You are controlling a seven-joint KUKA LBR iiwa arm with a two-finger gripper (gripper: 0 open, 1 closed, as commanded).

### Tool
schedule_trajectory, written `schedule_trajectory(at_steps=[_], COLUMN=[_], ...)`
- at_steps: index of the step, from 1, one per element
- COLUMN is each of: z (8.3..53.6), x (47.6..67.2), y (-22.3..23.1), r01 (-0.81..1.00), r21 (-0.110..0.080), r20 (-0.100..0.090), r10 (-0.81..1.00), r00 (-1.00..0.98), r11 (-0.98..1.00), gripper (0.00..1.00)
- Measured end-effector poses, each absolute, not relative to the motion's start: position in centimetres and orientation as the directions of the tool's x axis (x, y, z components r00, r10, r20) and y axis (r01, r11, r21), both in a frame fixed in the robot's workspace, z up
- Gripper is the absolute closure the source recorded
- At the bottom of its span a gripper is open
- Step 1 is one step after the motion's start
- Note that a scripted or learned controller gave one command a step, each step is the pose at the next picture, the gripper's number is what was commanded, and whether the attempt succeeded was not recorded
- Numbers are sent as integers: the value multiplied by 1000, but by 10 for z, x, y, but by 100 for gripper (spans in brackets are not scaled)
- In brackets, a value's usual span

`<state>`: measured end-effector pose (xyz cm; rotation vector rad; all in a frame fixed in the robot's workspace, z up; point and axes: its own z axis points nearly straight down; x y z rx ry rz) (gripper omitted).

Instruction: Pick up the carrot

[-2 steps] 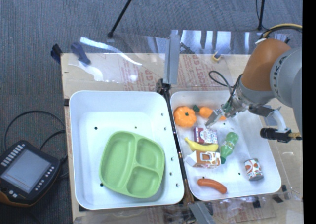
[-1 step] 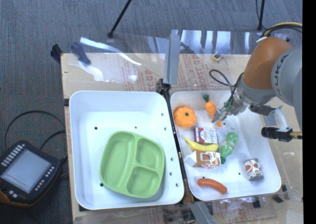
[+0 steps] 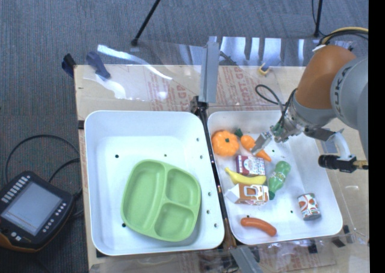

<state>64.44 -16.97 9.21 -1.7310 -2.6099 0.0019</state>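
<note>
Orange carrot (image 3: 263, 155) lies just under gripper (image 3: 263, 142)

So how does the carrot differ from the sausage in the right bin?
The carrot is orange and short, lying at the gripper near the pumpkin; the sausage is redder and longer, lying alone by the bin's near edge. Both lie flat in the right bin.

Bright, even light; slightly soft focus
</note>
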Motion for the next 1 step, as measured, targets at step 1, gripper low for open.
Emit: schedule_trajectory(at_steps=[1], z=[85], x=[644], y=[-144], r01=[848], r21=[-3], r20=[4], r10=[848], r00=[-529], r11=[529], gripper=[0])
